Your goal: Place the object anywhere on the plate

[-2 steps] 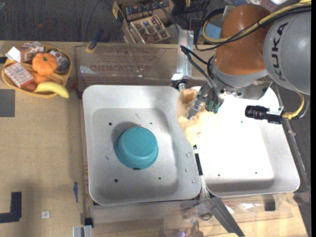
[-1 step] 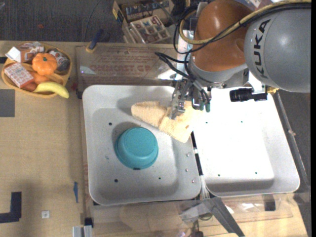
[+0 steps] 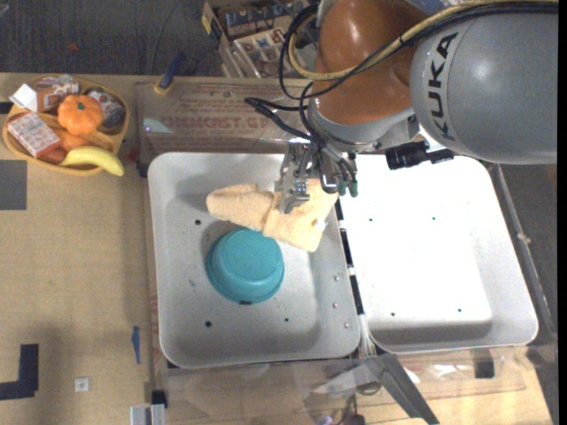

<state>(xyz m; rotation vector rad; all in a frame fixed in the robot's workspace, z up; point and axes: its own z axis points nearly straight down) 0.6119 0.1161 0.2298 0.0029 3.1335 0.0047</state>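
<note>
Two white bins sat side by side on the bench, and I had the arm reaching over the left bin (image 3: 168,237) with the gripper (image 3: 301,189) low at its back right area; I could not tell how the jaws stood, since the wrist hid them from my camera. Under and beside the gripper lay the yellow cloth (image 3: 266,212), a pale crumpled piece spread from the bin's back middle toward its right wall, apparently touching the gripper but not clearly between anything. Just in front of the cloth, touching its near edge, sat the teal plate (image 3: 246,266), looking more like an upturned bowl, near the bin's centre. The right bin (image 3: 443,255) played no part. I judged the step in hand to be securing the cloth before carrying it over. To do it well I would have wanted a pinch on a raised fold, a lift high enough that trailing fabric cleared the plate's rim, then a short move toward the bin's front and a release squarely above the teal top so it did not slide off
</note>
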